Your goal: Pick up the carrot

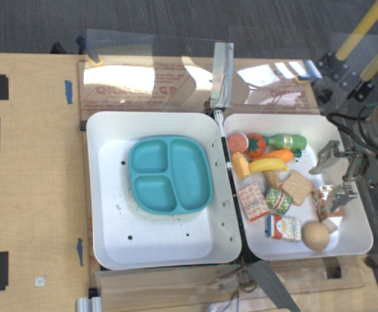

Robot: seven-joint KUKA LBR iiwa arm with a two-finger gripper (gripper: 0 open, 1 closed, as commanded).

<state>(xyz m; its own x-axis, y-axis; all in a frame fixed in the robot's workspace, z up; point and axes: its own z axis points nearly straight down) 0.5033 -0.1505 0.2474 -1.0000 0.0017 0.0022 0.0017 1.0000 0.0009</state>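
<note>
Nearest to us, along the lower edge of the frame, we saw the wooden surface (33, 174) carrying two shallow white bins side by side. In the right bin (358, 239), the lower part held a round tan ball (316, 235) and, just left of it, a small carton (284, 227). A little farther up lay a red-and-white packet (252, 200), a green-and-white packet (279, 201) touching it, and a cracker-like tan square (297, 186).

The hand (337, 174) hung over the right side of that bin, well apart from the food cluster. Its two grey fingers stood spread, with nothing between them; what lay directly beneath looked like a small red-and-white item, though we could not make it out clearly.

The left bin (104, 239) held a teal divided plate (171, 174) near its middle.

Farther up in the right bin, a yellow banana (267, 165) lay just below the carrot (280, 155). The carrot sat in the upper middle of the right bin, lying roughly flat, between the banana and a green bottle (286, 142) at the far wall. Left of it we saw a red tomato-like piece (256, 144) and a pinkish round piece (237, 142).
</note>
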